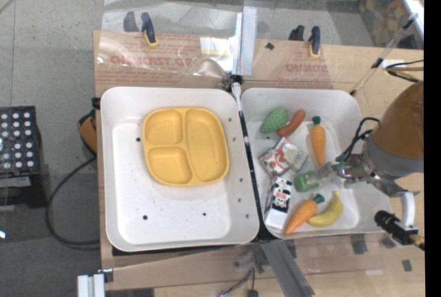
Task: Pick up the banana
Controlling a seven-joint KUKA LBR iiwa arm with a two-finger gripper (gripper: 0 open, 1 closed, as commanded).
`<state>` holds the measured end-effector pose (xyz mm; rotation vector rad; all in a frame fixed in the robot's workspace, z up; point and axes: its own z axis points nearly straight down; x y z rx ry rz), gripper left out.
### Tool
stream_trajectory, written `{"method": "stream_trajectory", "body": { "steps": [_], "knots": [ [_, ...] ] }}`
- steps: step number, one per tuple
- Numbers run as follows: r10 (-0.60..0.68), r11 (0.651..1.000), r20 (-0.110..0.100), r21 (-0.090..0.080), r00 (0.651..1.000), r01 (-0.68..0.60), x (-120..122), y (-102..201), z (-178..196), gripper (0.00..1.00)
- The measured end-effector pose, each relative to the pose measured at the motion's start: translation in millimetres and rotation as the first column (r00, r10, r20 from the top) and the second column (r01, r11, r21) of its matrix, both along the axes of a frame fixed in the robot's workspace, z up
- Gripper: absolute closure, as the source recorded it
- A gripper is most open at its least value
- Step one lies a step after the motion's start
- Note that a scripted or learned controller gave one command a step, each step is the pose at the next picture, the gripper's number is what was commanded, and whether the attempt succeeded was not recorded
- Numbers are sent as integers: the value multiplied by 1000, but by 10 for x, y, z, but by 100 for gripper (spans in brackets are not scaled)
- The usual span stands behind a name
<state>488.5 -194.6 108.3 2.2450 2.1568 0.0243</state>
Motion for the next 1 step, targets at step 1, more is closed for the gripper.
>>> {"method": "stream_trajectory", "body": {
  "steps": [1],
  "knots": [
    [43, 999, -33, 11, 999, -43, -97, 186, 234, 0]
  ]
}}
